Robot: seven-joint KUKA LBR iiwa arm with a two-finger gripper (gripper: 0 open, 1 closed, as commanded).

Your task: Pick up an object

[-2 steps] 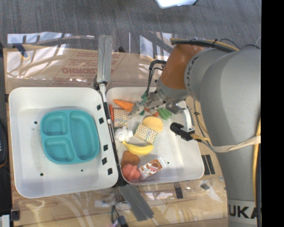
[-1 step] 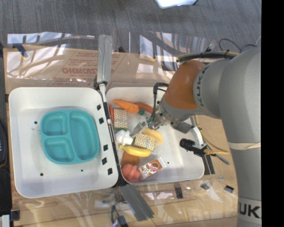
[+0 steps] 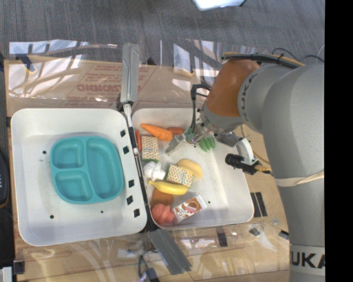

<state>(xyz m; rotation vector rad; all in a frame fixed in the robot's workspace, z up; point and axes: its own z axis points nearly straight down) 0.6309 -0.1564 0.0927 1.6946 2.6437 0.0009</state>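
Gripper (image 3: 187, 137) low in right bin (image 3: 234, 190), state unclear; carrot (image 3: 156, 131) lies just beside it near back wall. Likely light, rigid, smooth plastic; grasp across thick middle

Scene bright, evenly lit. Lamp reflection (image 3: 219, 3) blown out at top edge. Streaky glare on clear plastic sheeting (image 3: 66, 69) behind the bins. Soft shadows only. Focus slightly soft; small labels unreadable.

Arm (image 3: 287, 110) hides the right bin's (image 3: 242, 206) far corner
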